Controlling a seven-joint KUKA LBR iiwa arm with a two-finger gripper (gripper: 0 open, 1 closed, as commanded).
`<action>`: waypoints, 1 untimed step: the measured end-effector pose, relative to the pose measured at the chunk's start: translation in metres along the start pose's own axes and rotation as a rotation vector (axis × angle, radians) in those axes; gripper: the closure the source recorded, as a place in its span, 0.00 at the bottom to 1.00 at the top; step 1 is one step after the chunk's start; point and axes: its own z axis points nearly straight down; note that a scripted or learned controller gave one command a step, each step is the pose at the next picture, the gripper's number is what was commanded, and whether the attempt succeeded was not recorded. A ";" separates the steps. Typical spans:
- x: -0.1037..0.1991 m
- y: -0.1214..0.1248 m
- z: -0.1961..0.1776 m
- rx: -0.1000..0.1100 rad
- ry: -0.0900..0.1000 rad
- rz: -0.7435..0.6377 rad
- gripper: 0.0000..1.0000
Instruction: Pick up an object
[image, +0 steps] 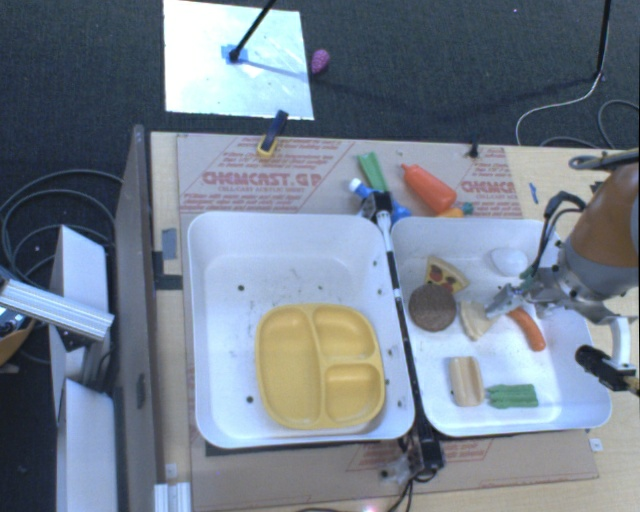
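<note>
Hanging low over the right bin (575, 405), the gripper (505, 300) is sitting just left of the orange carrot (527, 328), whose long axis is running down-right from the fingertips; whether those tips are parted or closed, I cannot tell.

I'm looking at a robotics lab: a cardboard-covered surface (300, 170) holding two white bins (215, 250), loose cables (560, 100) over dark carpet (70, 90), toy food scattered for test picks.
</note>
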 end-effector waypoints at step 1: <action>0.000 0.002 -0.012 -0.004 0.001 -0.002 1.00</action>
